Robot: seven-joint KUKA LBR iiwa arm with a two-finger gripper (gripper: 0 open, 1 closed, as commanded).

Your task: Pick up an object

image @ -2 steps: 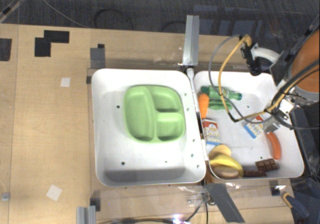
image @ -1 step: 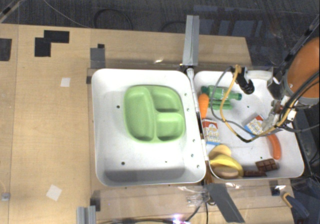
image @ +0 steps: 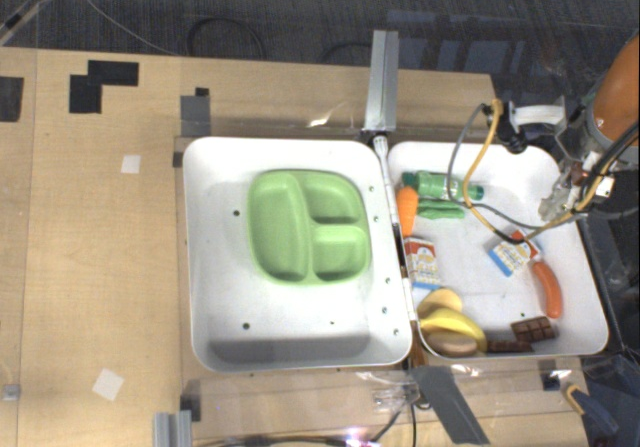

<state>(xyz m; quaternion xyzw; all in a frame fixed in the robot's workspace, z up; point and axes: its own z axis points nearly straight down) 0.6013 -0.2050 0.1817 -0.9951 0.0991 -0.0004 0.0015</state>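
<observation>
- Gripper (image: pixel 556 203) is hanging over the upper right part of the right bin (image: pixel 590 335), up near its far right corner, and honestly can't tell how it's set, it's just a small metallic blur with cables looping off it. Nothing visibly caught in it
- over on the left, the left bin (image: pixel 215 335) has a green divided plate (image: pixel 306 225) sitting in it, three compartments, roughly in the middle
- at the right bin's left edge there's a carrot (image: pixel 406 210) lying right along the wall
- just beside that, a green bottle (image: pixel 442 185) on its side near the top of the bin, with a flat green piece under it
- below the carrot, a small red and white carton (image: pixel 422 262)
- bottom left corner of that bin: banana (image: pixel 445 303) resting on a bread roll (image: pixel 455 335), touching
- further right, a little blue and white packet (image: pixel 511 256) near the middle, under the cables
- then a sausage (image: pixel 547 290) just beside it, angled down toward the right
- chocolate bar (image: pixel 532 331) down near the front wall
- grey arm with the orange band (image: pixel 612 105) comes in from the right edge
</observation>
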